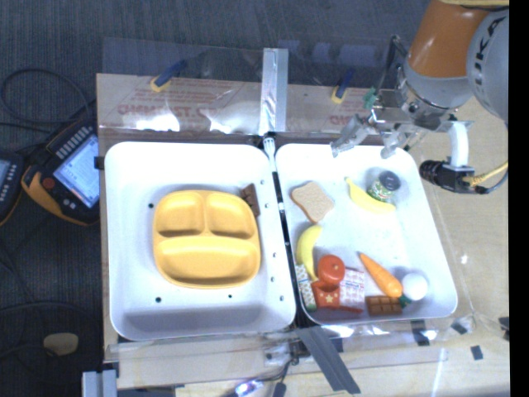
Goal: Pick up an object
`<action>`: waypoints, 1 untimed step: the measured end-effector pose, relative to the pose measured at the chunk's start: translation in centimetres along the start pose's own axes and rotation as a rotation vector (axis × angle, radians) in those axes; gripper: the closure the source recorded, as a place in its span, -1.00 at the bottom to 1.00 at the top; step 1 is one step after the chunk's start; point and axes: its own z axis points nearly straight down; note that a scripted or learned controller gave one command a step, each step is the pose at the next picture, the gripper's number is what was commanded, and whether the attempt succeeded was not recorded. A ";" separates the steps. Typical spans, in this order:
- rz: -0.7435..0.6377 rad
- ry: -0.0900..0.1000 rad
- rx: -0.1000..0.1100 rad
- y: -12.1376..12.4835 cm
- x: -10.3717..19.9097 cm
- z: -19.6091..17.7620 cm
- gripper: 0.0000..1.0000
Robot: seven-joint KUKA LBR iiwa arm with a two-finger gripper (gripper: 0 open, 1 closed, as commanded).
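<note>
The metal end effector (374, 137) hangs released above the far rim of the smooth white right bin (438, 246); inside this bin lie a flat bread slice (313, 201) and a curved banana (307, 248)

**One fixed camera, high over both bins**

A single camera looks down at a slant from above the counter (463, 222), far enough back to take in the left bin (124, 246) and the right bin (430, 255) whole, side by side, plus dark carpet floor (50, 23) beyond the far edge and at the left (cables and a handheld pendant (70, 172) lie there). The arm (450, 31) enters from the upper right corner, its upper part cut off by the frame.
</note>
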 end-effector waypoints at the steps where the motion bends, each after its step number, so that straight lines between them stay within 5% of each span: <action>1: 0.145 0.001 0.003 -11.6 -4.1 11.2 -1.00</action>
